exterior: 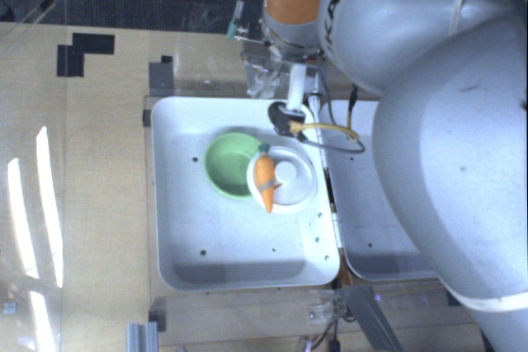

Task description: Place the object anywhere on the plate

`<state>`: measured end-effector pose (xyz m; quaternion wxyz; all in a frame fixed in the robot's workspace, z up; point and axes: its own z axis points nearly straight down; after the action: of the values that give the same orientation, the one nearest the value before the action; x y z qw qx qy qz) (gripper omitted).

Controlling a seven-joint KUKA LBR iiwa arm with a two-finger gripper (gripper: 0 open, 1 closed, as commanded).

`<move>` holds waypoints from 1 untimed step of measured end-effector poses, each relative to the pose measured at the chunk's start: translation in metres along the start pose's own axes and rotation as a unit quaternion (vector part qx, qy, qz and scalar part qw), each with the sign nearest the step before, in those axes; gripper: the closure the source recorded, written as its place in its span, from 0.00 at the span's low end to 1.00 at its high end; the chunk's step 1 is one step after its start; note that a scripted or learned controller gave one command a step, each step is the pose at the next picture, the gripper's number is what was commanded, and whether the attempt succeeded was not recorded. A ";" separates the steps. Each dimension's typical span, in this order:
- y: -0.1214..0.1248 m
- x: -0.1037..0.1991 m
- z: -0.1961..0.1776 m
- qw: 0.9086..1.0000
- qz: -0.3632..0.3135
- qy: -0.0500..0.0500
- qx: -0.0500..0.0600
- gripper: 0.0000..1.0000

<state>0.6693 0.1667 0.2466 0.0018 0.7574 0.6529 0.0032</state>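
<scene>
**Carrot resting on the plate's rim**

The small orange plastic carrot (264,180) lies on the left edge of the round white plate (297,187), its tip overhanging. A round green dish (227,163) touches the plate (both sit in the left shallow white bin (186,251)). The hand (268,78) hovers beyond the bin's far edge above the counter (74,177); its grip state cannot be told.

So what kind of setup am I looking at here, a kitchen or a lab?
Most likely a robot lab test bench, not a kitchen. A grey KUKA arm reaches over two shallow white bins set side by side on a bench, and the toy-like carrot lies on a small white plate beside a green bowl.
</scene>
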 end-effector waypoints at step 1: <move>-0.001 0.001 0.034 1.000 0.024 -0.001 0.002 1.00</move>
<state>0.6687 0.1676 0.2130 0.0010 0.7726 0.6349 0.0014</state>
